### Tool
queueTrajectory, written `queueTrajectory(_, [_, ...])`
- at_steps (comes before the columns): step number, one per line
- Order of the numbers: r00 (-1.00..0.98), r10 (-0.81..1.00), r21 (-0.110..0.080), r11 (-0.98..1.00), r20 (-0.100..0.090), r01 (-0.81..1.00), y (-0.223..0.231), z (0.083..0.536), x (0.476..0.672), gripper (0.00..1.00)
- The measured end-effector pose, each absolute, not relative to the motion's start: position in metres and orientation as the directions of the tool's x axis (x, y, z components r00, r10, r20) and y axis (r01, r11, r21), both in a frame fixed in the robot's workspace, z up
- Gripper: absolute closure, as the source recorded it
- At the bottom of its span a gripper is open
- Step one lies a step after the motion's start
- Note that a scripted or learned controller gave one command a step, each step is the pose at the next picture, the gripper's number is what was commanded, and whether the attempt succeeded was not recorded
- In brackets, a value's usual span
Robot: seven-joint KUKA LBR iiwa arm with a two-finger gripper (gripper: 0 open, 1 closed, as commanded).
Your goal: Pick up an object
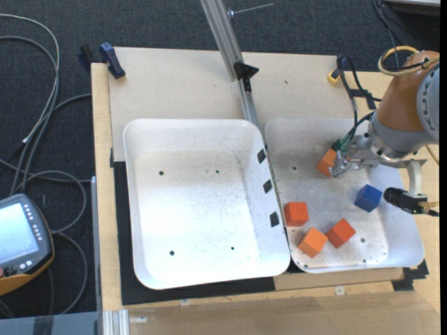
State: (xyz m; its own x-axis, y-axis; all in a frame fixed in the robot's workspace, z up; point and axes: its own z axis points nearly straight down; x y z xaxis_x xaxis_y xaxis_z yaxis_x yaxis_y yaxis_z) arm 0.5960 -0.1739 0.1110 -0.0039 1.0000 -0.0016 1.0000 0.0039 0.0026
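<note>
At the far left, off the bench, a handheld control pendant [21,239] with a lit screen is seen on dark carpet among grey cables [42,68]. A blue clamp [112,59] is fixed at the far left corner of the tan, flat-topped bench [174,82]. The left bin [140,135], a shallow white tray with rounded corners and a speckled floor, is set beside the right bin [412,246] of the same make. A slanted aluminium rail [220,26] is laid across the far side and ends between the two bins.

In the right bin, three small blocks are grouped near the front: a red-orange cube [296,213], an orange cube [312,241] and a red cube [340,232], close together. A blue cube [368,197] is placed further right, apart from them. Toward the far side, an orange block [326,162] is seen against the gripper [338,165], just at its left; whether the block is clasped cannot be told from this view. The grey arm [405,110] with its orange band is reached in from the right.
</note>
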Motion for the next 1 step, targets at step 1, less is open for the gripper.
queueTrajectory(1, [-0.004,1.0,0.001,0.004,-0.002,1.0,-0.1739,0.1106,0.5958,0.0])
